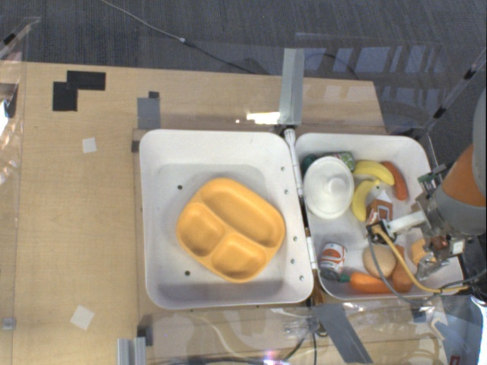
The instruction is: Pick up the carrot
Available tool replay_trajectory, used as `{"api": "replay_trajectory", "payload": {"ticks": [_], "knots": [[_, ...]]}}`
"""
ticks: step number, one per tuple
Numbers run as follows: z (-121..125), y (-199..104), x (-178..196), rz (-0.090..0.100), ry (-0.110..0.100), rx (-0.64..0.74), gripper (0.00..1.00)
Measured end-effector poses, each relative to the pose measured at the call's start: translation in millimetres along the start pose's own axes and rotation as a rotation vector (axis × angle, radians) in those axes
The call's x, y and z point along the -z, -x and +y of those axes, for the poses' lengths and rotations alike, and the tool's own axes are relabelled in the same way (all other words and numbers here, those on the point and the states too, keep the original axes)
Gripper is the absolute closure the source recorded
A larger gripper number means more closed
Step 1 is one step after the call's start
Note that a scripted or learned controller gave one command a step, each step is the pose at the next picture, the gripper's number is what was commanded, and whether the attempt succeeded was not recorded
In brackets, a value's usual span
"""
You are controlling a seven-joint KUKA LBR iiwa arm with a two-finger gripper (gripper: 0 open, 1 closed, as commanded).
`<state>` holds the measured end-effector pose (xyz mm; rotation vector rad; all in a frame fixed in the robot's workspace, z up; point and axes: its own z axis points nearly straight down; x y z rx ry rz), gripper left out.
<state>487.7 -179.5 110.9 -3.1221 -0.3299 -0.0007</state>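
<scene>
while the arm [466, 192] reaches in from the right over the right bin [417, 152], its claw [435, 251] hangs low near that bin's right wall, and whether the claw is apart or together cannot be told: cables and dark parts crowd it, and nothing can be seen clamped in it.

far to the claw's left, in the left bin [160, 158], a yellow divided plate [230, 228] lies alone. closer, up and to the left of the claw, a white cup [329, 185] stands in the right bin with a green thing [346, 159] just behind it. a small can [332, 258] with a red label lies left of the claw and slightly lower. the carrot [369, 284] lies flat along the bin's near edge, below and left of the claw, apart from it, its tip toward the can. a pale round thing [380, 261] sits just above the carrot, between can and claw. two bananas [368, 182] curve above and left of the claw, with a reddish sausage shape [396, 179] beside them. a yellow cable [403, 268] loops by the claw.
</scene>
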Motion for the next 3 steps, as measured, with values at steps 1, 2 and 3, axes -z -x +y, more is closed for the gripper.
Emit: {"api": "replay_trajectory", "payload": {"ticks": [1,2,3], "knots": [[-32.9,-7.5,-19.7,0.000,-0.002,0.001,0.00],[-32.4,-9.0,-8.9,0.002,-0.001,0.009,1.00],[-81.1,-37.7,9.9,0.003,0.000,0.001,1.00]]}}
